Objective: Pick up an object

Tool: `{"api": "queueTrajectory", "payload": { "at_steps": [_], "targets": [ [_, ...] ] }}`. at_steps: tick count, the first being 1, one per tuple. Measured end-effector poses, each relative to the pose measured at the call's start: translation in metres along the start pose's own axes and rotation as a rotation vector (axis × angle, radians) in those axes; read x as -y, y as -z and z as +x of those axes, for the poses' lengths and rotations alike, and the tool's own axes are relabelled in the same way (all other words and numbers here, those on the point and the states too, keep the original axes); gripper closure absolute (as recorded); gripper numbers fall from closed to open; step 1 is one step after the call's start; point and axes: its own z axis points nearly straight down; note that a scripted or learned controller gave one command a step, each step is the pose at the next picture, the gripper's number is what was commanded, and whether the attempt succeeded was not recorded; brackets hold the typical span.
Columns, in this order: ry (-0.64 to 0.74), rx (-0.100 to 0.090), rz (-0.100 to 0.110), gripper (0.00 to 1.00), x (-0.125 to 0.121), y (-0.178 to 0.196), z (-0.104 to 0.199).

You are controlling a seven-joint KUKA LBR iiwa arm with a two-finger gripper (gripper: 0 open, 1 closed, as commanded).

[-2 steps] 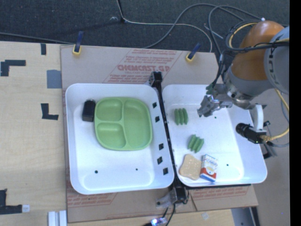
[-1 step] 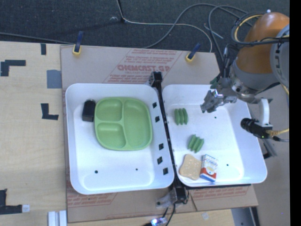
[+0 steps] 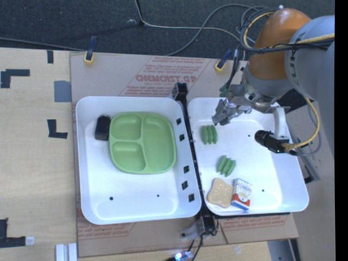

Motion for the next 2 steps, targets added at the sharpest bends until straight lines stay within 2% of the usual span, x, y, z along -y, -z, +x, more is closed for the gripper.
{"api": "queueTrajectory", "payload": {
  "at_steps": [2],
  "targets": [
    [0.001,-0.001,-0.001,1.0,-0.027,0.012,0.103]
  ]
}}
